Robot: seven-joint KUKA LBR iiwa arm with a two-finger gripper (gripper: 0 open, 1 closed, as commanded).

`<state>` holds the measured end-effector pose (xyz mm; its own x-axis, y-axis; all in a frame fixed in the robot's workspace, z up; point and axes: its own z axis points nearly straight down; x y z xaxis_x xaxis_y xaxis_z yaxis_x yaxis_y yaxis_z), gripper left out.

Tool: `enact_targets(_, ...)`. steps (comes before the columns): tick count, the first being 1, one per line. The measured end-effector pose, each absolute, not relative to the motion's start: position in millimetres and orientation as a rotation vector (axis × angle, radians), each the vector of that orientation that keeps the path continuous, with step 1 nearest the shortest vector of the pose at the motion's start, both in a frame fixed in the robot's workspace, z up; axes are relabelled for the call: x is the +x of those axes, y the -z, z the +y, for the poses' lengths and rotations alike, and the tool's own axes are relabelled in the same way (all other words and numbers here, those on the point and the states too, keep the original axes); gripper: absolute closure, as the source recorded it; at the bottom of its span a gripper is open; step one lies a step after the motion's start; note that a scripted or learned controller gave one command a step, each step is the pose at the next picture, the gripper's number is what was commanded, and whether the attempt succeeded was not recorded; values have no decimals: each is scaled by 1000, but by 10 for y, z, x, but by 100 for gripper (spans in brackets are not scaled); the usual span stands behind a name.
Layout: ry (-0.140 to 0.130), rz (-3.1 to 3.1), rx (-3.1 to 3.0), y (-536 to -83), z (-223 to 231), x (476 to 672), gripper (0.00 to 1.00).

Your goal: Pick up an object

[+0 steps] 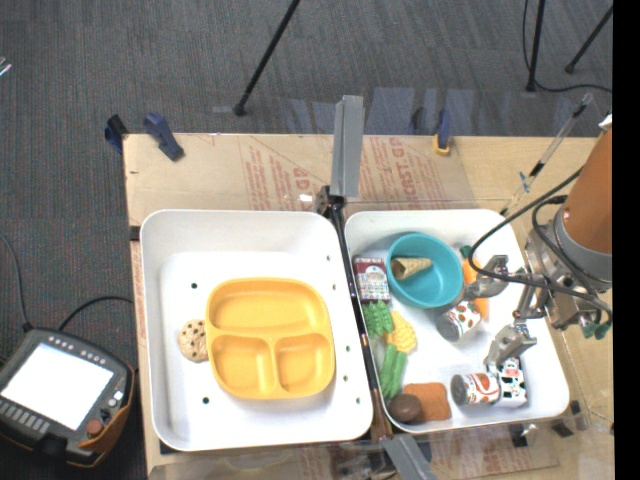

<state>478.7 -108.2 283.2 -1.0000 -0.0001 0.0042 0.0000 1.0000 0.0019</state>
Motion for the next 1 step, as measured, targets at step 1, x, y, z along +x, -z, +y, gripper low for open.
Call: enact_targets(1,6,-3128,-46,-1618,-1384,5324,0)
